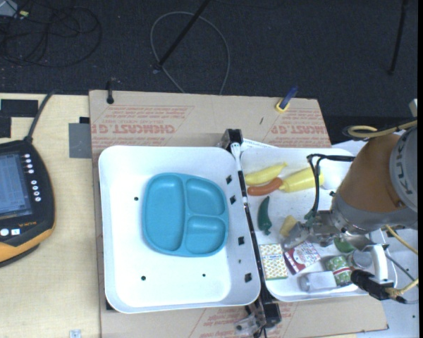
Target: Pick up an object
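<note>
- Down at the bottom edge of the right bin (338, 292) sits a pale grey-white cylinder (316, 282) lying on its side, and touching it on its right a small green-and-white packet (340, 272).
- Just left of those, a white card with a dotted pattern (273, 261) lies flat against the bin's left wall, with a red-and-white wrapper (301, 258) right beside it.
- And there's the arm (377, 182), grey with its orange band, reaching in from the right and covering much of that bin's right half.
- Gripper (307, 229) is low over the clutter in the middle of the right bin; metal parts show there, but whether the fingers are apart or closed I cannot tell, and nothing can be seen held between them.
- Closest candidate: a small yellow piece (288, 224) lies just left of the gripper, very near it, contact unclear.
- Dark green pepper-shaped toy (265, 215) lies a little further left, near the bin's left wall, apart from the gripper.
- Up toward the far end of the bin, well apart from the gripper: a yellow banana-like piece (266, 172), an orange-red piece (265, 186) touching it from below, and a yellow bottle shape (300, 180) to their right.
- A black cable loops over the arm above those.
- Over in the left bin (120, 189), a blue divided plate (185, 213) lies flat in the middle.
- Far left on the bench (42, 273), a handheld control pad (14, 199) with a lit screen rests on the wood.
</note>
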You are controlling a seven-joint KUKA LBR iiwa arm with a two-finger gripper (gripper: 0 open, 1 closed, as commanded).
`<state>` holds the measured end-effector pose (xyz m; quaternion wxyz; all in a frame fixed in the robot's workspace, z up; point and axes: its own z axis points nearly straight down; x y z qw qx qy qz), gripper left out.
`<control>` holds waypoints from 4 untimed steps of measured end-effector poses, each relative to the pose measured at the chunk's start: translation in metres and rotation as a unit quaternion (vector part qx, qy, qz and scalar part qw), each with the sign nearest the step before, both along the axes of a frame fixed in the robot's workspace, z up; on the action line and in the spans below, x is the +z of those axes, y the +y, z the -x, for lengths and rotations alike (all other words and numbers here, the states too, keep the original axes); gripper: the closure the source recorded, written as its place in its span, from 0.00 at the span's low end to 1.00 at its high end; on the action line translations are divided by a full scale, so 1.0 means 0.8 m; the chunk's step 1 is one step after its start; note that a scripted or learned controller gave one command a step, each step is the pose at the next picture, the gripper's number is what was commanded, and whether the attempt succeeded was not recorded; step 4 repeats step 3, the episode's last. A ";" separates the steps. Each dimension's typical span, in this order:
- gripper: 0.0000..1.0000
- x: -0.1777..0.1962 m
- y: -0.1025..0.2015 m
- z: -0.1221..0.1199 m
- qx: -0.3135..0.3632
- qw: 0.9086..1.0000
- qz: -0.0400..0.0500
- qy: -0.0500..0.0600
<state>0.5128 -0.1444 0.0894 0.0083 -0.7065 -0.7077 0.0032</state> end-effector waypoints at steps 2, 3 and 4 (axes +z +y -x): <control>0.00 -0.003 0.034 -0.036 -0.002 1.000 0.003 -0.008; 1.00 0.007 0.033 -0.037 -0.003 1.000 0.001 -0.005; 1.00 0.007 0.033 -0.037 -0.003 1.000 0.001 -0.005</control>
